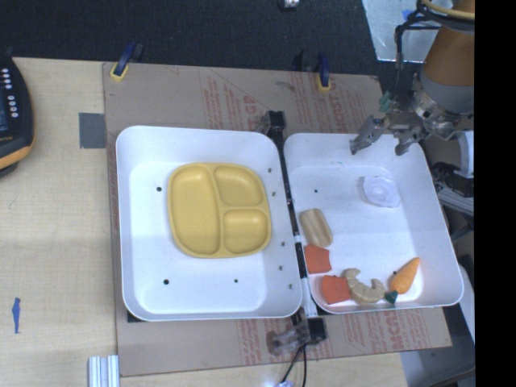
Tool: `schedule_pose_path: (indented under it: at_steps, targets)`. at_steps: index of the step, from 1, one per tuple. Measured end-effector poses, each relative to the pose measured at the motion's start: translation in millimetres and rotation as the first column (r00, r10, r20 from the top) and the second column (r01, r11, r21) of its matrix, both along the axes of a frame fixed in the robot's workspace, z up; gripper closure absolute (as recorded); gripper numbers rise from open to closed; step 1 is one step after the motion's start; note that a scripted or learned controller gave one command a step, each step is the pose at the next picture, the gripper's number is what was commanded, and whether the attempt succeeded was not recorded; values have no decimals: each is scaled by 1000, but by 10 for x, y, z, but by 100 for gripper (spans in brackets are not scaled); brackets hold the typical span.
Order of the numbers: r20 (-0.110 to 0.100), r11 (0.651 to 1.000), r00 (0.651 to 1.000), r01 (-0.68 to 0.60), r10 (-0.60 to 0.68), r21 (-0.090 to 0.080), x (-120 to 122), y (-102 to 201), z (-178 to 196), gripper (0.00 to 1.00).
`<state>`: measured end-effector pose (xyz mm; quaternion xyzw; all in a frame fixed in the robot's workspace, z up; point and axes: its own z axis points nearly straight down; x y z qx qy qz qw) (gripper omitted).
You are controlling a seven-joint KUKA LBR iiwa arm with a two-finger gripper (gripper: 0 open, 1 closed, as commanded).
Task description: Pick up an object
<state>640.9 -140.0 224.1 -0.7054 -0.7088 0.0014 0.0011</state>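
Note:
The right bin [427, 216] holds several items. A tan bread roll [316, 226] lies near its left wall, with an orange-red block [318, 259] just below it. Along the front wall lie a red block [334, 289], a curved beige piece [365, 288] and an orange carrot [405, 274]. A clear plastic lid or cup [380, 191] rests in the upper part of the bin. My gripper [382, 142] hangs over the bin's far edge, open, with nothing between its fingers.
The left bin [145, 280] holds a yellow divided plate [218, 209]. Blue and yellow clamps [322, 69] pin the cardboard at the back. A black and orange pendant [12, 111] lies at the far left on the bench.

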Motion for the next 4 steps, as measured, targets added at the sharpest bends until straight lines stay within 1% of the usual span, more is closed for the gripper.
schedule_pose_path:
  at_steps: [1, 2, 3, 4]
  targets:
    - [-9, 1000, 1000, -5, 5, 3, -563, 591, -349, 0]
    - [-5, 1000, 1000, -3, 3, 1, -793, 797, -327, 0]
    - [9, 1000, 1000, -6, 6, 1, 197, 1313, -312, 0]
    - [-11, 1000, 1000, 2, -2, 1, -960, 1431, -329, 0]
